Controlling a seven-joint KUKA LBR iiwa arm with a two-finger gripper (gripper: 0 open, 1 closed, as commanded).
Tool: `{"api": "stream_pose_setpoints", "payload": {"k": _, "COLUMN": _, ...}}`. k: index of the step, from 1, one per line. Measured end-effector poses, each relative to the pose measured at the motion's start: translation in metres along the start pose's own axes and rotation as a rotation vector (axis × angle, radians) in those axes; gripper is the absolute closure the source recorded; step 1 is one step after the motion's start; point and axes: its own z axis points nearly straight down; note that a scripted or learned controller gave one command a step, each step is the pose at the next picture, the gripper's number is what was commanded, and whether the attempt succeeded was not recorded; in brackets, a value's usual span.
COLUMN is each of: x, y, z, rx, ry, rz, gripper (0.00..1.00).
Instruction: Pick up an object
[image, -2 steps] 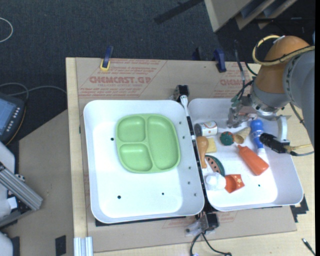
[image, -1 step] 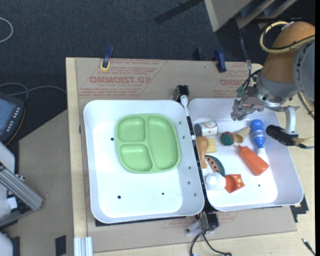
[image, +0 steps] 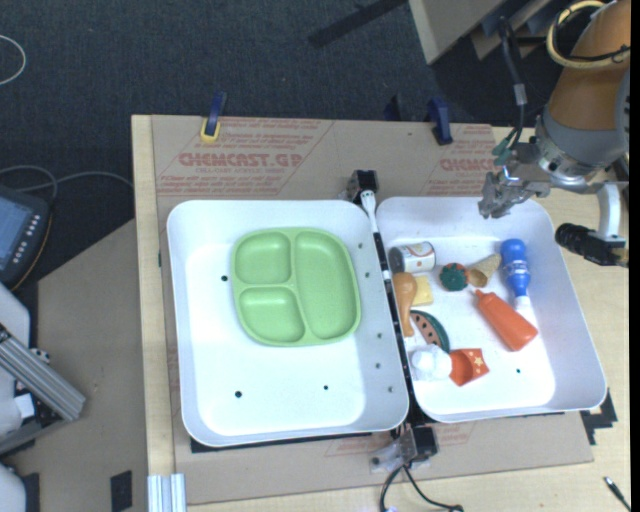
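Two shallow white bins sit side by side on the bench. The left bin (image: 200, 400) holds a green divided plate (image: 297, 286), lying flat toward its upper half. The right bin (image: 575, 370) holds a cluster of small toys: a blue bottle (image: 514, 264) near the right wall, an orange bottle (image: 505, 318) just below it, a small red piece (image: 469, 366) near the lower middle, and several food-shaped items along the left wall that are too small to name. The gripper (image: 497, 203) hangs over the right bin's upper edge, above and left of the blue bottle, with nothing between its fingers; whether they are apart or together I cannot tell.
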Motion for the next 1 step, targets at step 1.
{"api": "stream_pose_setpoints", "payload": {"k": 1, "x": 0.0, "y": 0.001, "z": -0.0119, "rx": 0.005, "ry": 0.001, "rz": 0.001, "gripper": 1.0}}
